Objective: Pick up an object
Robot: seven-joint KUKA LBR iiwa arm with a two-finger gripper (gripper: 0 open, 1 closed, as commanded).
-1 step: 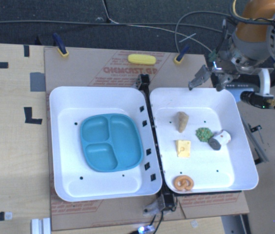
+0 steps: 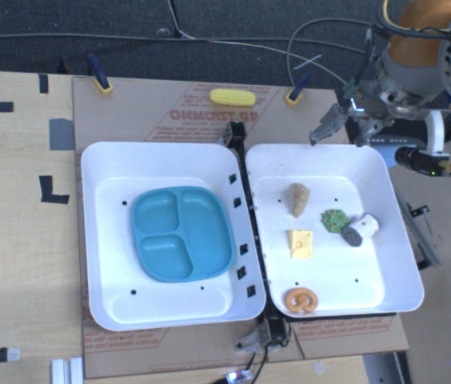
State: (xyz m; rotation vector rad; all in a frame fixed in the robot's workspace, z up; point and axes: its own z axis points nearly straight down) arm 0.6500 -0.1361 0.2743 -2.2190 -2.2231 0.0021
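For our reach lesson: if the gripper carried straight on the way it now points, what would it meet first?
Probably the right bin's back rim; the gripper points down-left just above it, though depth is unclear.

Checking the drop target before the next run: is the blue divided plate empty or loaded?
Empty. All three compartments of the blue plate in the left bin show bare blue.

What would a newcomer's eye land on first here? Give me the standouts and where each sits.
The blue divided plate stands out most, lying in the left bin. Next comes the scatter of small items in the right bin: a yellow block, a green piece, a tan lump and a pretzel near the front rim. The arm's claw hangs above that bin's far right corner.
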